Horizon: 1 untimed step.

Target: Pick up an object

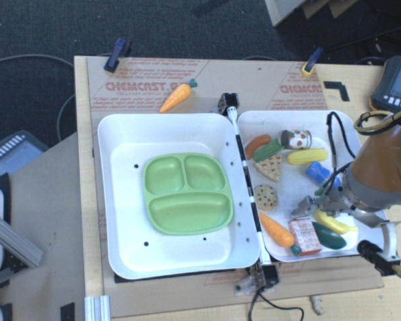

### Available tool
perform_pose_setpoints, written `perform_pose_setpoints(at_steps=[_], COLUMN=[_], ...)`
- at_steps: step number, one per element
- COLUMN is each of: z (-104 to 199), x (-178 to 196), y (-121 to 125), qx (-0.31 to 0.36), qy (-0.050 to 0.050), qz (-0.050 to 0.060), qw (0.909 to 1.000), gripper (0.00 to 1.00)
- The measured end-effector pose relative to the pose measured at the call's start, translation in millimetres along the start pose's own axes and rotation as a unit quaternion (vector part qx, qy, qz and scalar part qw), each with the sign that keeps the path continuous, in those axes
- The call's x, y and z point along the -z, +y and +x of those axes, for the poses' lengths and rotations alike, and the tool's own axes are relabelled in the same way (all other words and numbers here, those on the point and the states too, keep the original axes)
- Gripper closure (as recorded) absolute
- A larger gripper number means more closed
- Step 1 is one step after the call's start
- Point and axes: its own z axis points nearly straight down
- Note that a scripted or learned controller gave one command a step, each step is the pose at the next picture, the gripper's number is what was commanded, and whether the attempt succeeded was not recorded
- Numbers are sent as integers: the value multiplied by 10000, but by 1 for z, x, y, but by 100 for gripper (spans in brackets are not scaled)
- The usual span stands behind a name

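**Gripper low among the toy food in the right bin**

Down in the right bin (280,120), the gripper (312,204) sits low over the near half of the toy food, at the end of the grey arm (377,172) that reaches in from the right with its orange band above the wrist. Whether it has closed on anything cannot be told, since the tip is small and blurred against the white floor.

Just near and right of the tip lies a yellow banana (335,222), touching a dark green vegetable (331,239) on its near side. A small red-and-white packet (304,236) lies just on the near side of the tip, and a toy carrot (278,229) lies to the left of that packet, slanting toward the bin's near-left corner. A round cookie (265,196) rests to the left of the gripper, near the divide between the bins.

Farther back, well apart from the tip, are a pizza slice (270,168), a red-orange sausage (258,144), a small can (297,139), a yellow corn cob (306,156) and a blue piece (318,172), the last being the closest of these to the arm.

The left bin (120,179) holds a green divided plate (187,193) with three compartments. Another toy carrot (176,96) lies on the bench (146,75) beyond the left bin.
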Motion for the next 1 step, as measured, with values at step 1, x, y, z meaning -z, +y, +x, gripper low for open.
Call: perform_pose_setpoints(at_steps=[1], z=[0], x=[10], y=[0], qx=[-4], qy=[-4], qz=[-7], qw=[10000], gripper=[100])
